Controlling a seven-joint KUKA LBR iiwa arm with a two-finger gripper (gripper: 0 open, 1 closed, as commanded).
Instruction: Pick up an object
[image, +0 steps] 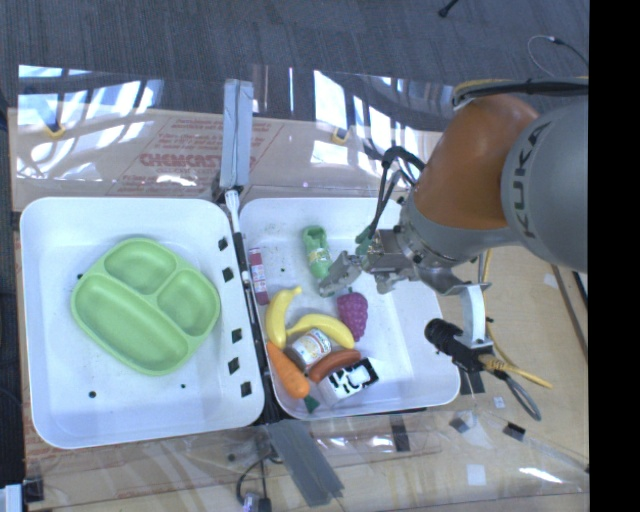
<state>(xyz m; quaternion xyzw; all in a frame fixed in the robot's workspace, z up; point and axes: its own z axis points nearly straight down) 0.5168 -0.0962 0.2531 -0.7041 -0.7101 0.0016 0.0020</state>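
Camera view showed the grey two-finger gripper (338, 274) hanging right of centre with jaws spread and nothing between them, poised between the small green plastic bottle (317, 250) and the purple toy grape bunch (352, 313) in the right white bin (420, 390), apparently lining up a grasp.

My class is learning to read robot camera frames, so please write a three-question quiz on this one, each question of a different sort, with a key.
1. True or false: the green divided plate lies in the left bin.
2. Multiple choice: which item lies closest to the gripper? A) carrot B) green bottle C) green divided plate
3. Fill in: the purple item just below the gripper is a bunch of ____.

Key
1. True.
2. B; the green bottle sits just beside the gripper in the right bin.
3. Grapes.
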